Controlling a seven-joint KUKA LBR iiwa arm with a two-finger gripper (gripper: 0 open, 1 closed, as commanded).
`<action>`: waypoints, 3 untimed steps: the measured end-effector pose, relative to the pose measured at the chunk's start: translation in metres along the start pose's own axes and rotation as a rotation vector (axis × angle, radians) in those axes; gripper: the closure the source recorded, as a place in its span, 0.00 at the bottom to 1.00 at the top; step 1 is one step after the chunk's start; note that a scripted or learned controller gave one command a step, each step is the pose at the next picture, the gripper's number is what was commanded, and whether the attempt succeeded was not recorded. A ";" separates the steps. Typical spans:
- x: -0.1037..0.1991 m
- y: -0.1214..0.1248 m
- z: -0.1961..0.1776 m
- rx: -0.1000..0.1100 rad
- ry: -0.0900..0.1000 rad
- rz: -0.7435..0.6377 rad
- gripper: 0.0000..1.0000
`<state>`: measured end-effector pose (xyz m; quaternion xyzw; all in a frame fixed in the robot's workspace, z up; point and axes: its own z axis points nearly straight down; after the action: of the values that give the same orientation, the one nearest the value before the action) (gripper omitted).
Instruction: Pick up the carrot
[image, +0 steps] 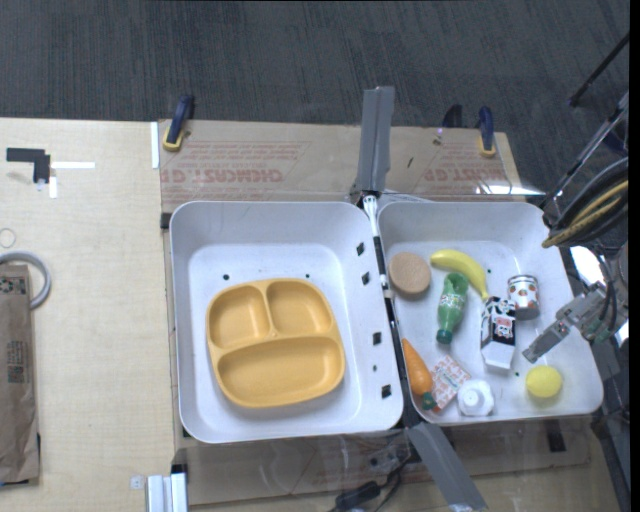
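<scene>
The carrot (417, 367) lies in the right bin (470, 222), hard against its left wall near the front corner. Its long axis runs from upper left to lower right, the narrow orange tip toward the far side and the broader end, with a touch of green, toward the front of the bin. Just beside its lower end sits a red-and-white snack packet (447, 381), touching or partly overlapping it, and next to that a small white bottle (476, 398). A green bottle (451, 308) stands off to the carrot's upper right, with a round brown bun (409, 272) beyond it and a banana (461, 268) curving along the far side. Farther right are a small milk carton (498, 332), a printed can (523, 295) and a yellow lemon (544, 382).

The left bin (185, 330) holds a yellow three-compartment plate (275, 342).

The gripper (548, 343) shows at the right side of the right bin, above the lemon and just beside the carton, well apart from the carrot, with the packet, white bottle and carton between. It is small and partly blurred against the bin's rim, so whether it is spread or closed cannot be told. The arm (598, 312) behind it is cut off at the view's right, amid dark cables.
</scene>
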<state>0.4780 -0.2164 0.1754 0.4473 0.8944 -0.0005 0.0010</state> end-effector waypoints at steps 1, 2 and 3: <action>0.001 0.003 -0.258 0.000 0.000 -0.186 0.00; -0.007 0.022 -0.159 -0.001 0.000 -0.709 0.00; -0.004 -0.003 0.079 -0.001 0.000 -0.802 0.00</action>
<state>0.4782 -0.2220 0.0966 0.0627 0.9980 -0.0005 0.0011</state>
